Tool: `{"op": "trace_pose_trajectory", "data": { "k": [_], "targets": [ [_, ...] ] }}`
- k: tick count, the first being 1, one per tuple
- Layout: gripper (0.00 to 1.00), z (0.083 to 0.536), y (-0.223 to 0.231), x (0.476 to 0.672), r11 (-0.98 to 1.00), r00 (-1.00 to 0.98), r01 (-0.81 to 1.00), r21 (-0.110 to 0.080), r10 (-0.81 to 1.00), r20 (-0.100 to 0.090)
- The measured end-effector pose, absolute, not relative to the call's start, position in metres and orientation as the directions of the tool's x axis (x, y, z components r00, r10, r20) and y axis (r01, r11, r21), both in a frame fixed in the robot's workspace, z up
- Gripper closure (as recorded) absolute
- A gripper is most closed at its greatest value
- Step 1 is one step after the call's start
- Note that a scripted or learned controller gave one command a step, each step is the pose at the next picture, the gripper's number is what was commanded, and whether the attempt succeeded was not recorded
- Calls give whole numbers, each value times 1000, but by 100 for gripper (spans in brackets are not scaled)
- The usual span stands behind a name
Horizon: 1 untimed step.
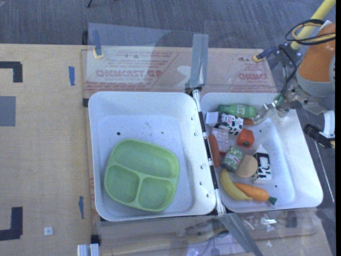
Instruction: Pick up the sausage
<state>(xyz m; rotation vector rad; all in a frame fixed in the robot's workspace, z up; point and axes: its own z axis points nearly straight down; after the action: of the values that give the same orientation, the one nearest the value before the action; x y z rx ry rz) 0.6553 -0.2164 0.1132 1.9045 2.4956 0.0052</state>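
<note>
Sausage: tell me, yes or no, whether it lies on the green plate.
No: the sausage lies in the right bin along its left wall, while the green plate sits in the left bin.

You can't tell how the small metal gripper (268,110) stands, it's too small; the grey, orange-banded arm (314,68) runs off the right edge.

The sausage (213,149) is lying in the right bin (298,159), pressed along its left wall. It is a slim reddish-orange link, stretching lengthwise up and down the view, with its lower end reaching toward the banana (232,186).
</note>
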Motion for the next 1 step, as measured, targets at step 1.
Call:
{"op": "trace_pose_trajectory", "data": {
  "k": [1],
  "targets": [
    [0, 87, -213, 644, 299, -299, 954, 9, 954, 8]
  ]
}}
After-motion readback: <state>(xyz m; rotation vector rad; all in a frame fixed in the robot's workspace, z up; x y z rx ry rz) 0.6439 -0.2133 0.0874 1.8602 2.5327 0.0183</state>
